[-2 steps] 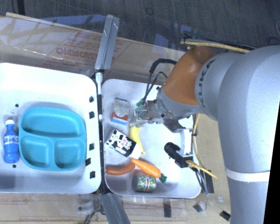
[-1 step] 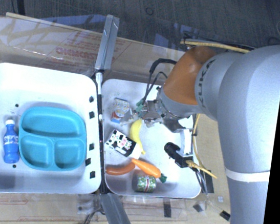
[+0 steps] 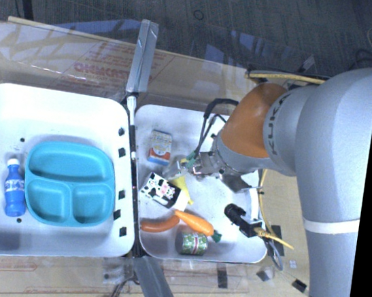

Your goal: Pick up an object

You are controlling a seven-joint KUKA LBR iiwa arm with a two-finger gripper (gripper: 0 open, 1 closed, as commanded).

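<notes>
Seeing gripper low in right bin, just beside cow-print carton and yellow piece. Can't tell open or closed. Also in that bin: small carton toward far wall; carrot, sausage, green can toward near wall. Over in left bin: blue divided tray, blue bottle just beside it.

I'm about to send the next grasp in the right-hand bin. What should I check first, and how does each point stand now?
1. End effector over the right bin: ok.
2. Anything already held in the end effector: cannot tell.
3. Candidates in that bin, cow-print box, carrot and green can: ok.
4. Carrot clear of its neighbours: not ok, it is crowded by the sausage and the can.
5. Small carton lying apart from the others: ok.
</notes>
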